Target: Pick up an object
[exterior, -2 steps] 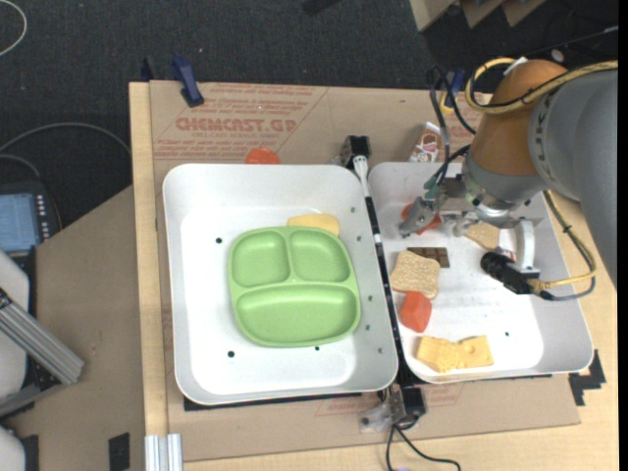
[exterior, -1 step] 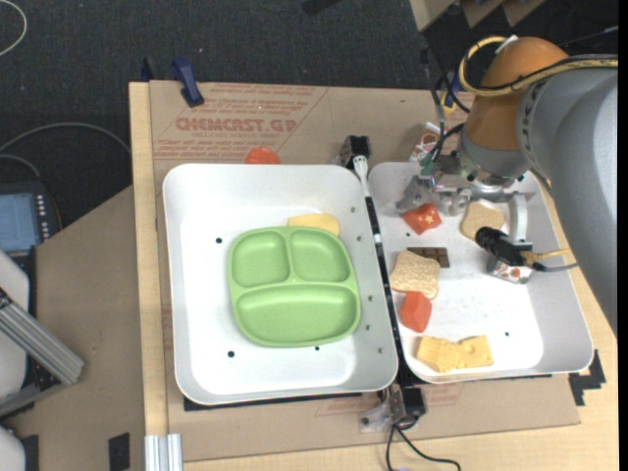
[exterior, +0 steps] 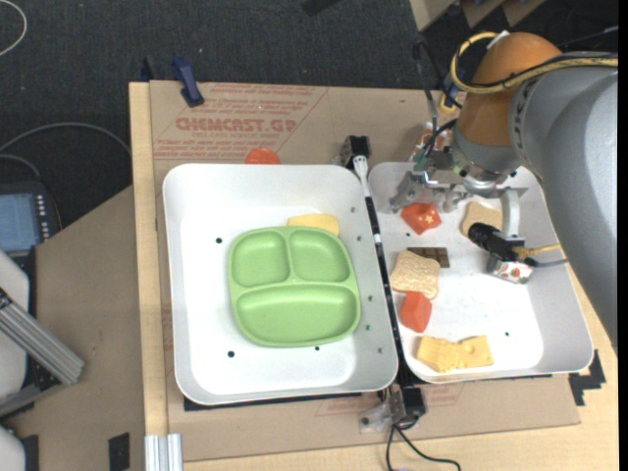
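One gripper [exterior: 429, 196] above red block [exterior: 423, 217]

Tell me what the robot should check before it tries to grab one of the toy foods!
1. Claw is over the right bin: ok.
2. A target is close: the red piece lies just under the claw: ok.
3. Claw open or shut: cannot tell.
4. Red piece has room around it, apart from the cracker and brown piece: ok.
5. Claw already holding something: cannot tell.
6. Green divided plate in the left bin is out of the way: ok.
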Robot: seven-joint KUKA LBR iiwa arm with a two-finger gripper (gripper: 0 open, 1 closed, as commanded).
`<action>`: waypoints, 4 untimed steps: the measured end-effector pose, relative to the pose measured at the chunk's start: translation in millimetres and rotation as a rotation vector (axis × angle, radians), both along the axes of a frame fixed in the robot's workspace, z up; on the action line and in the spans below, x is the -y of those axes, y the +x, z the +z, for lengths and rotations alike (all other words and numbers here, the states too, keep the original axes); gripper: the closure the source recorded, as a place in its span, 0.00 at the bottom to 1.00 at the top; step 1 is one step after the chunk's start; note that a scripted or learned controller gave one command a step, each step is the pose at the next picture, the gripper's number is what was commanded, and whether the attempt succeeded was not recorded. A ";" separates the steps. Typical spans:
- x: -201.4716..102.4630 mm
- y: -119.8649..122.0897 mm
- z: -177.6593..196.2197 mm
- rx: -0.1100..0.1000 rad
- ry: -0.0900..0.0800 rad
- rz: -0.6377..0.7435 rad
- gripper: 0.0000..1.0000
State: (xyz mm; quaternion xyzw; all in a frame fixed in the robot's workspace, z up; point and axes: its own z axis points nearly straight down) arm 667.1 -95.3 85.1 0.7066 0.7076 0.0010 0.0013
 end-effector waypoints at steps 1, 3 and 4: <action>0.3 0.6 11.1 0.003 -0.001 0.000 1.00; 4.6 -5.9 -0.6 -0.006 0.000 -0.001 0.00; -1.0 -0.2 0.0 -0.001 0.000 0.000 0.00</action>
